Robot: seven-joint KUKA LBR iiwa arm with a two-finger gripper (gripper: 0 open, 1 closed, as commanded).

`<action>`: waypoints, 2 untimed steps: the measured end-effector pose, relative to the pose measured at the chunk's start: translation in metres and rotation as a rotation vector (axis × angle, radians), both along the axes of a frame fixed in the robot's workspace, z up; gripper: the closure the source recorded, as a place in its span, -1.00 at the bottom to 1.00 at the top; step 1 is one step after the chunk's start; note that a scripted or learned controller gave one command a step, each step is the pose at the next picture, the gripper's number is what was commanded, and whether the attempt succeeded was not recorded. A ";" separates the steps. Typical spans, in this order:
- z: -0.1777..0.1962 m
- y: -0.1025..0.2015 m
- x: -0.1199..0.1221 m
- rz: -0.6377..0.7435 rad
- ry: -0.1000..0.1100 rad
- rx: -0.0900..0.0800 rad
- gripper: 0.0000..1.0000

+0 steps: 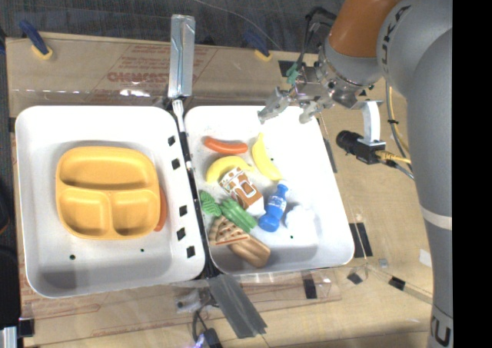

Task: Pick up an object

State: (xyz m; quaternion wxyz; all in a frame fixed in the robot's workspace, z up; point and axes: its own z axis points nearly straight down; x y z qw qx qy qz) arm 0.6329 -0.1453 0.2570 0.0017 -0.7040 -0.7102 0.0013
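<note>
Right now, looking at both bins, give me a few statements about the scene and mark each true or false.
1. The yellow divided tray lies in the left bin. True.
2. The tool holds the blue bottle. False: the bottle lies in the right bin; the tool hangs above that bin's far edge.
3. The toys sit in the right bin. True.
4. The bananas lie on the yellow tray. False: they are in the right bin.
</note>
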 end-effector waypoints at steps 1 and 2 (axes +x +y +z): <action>-0.166 0.035 -0.045 0.057 0.000 0.001 -1.00; -0.155 0.034 -0.044 0.059 -0.002 -0.001 1.00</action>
